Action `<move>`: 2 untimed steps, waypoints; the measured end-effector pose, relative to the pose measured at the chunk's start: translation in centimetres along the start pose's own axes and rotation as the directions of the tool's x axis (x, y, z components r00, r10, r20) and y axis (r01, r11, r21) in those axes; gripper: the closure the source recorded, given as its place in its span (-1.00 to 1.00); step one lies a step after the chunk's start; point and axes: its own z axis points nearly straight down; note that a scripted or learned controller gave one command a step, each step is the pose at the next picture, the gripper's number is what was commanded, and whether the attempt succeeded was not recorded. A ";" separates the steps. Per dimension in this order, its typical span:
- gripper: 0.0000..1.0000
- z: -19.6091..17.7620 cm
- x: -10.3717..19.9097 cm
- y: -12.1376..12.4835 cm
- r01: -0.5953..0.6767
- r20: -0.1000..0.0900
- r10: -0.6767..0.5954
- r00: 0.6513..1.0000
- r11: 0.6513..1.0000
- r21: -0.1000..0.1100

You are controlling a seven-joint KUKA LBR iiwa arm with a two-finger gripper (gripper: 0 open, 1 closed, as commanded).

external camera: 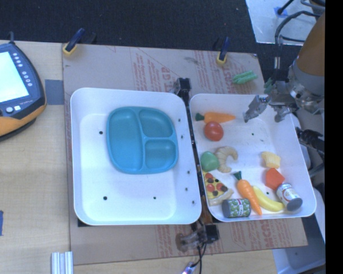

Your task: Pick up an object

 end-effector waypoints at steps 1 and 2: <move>-1.00 12.0 0.5 -3.1 -0.002 0.002 0.002 1.000 1.000 -0.008; -1.00 13.3 0.8 3.7 -0.002 -0.001 0.002 1.000 1.000 -0.002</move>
